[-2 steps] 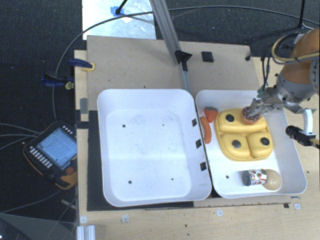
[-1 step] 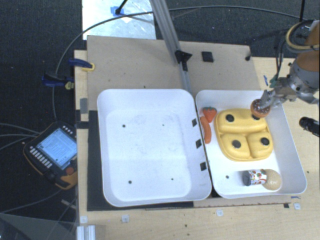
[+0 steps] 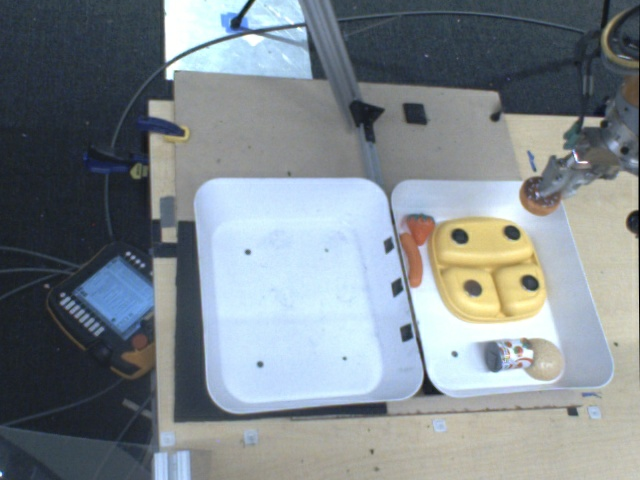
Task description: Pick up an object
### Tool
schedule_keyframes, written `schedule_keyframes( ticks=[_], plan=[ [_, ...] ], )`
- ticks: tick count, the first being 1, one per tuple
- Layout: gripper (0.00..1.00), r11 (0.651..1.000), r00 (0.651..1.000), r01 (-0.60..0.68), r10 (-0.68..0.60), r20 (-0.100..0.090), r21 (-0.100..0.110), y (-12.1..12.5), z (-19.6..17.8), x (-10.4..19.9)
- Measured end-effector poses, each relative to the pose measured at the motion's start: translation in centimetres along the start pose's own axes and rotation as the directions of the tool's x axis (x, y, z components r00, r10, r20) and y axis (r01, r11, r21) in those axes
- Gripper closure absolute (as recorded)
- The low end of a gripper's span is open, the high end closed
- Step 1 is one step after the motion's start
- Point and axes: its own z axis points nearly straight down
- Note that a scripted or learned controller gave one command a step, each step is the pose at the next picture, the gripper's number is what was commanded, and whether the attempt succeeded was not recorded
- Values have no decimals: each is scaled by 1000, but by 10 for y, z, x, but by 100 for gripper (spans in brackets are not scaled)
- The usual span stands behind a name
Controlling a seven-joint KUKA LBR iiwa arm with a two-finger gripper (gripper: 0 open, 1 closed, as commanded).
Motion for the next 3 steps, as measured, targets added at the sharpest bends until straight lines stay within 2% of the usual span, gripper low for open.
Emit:
schedule_keyframes(
  ticks=[1, 3],
  plan=[
    [100, 1000, 1000, 1, -1, -1, 2, 2, -38, 0],
    [100, 1000, 1000, 3, -3, -4, 8, -20, -31, 97]
  ],
)
